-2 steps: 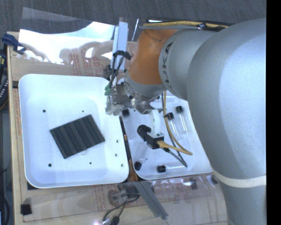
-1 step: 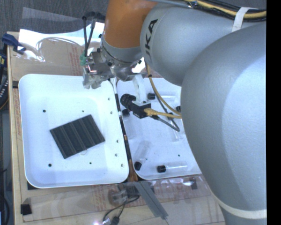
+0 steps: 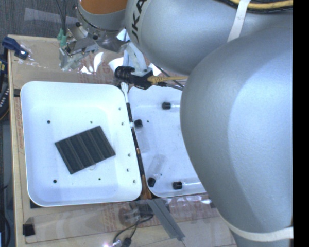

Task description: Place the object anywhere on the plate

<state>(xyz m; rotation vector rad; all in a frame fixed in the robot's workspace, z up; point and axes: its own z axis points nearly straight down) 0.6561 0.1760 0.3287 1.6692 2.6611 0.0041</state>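
A dark grey ribbed plate [image 3: 85, 149] lies flat in the left white bin [image 3: 36, 94], a little left of its middle and turned at a slant. My gripper [image 3: 71, 51] hangs beyond the far edge of that bin, over the bench, well away from the plate. It is small and cluttered here, and nothing shows clearly in its grasp. A faint, clear object [image 3: 156, 163] lies in the right bin [image 3: 159, 192] near the divider. The arm's big grey body covers most of the right bin.
Small black studs [image 3: 166, 106] [image 3: 138, 123] [image 3: 151, 181] dot the right bin's floor. A blue clamp [image 3: 13, 45] sits at the bench's far left corner. Cables and a metal bracket [image 3: 144, 212] lie along the front edge.
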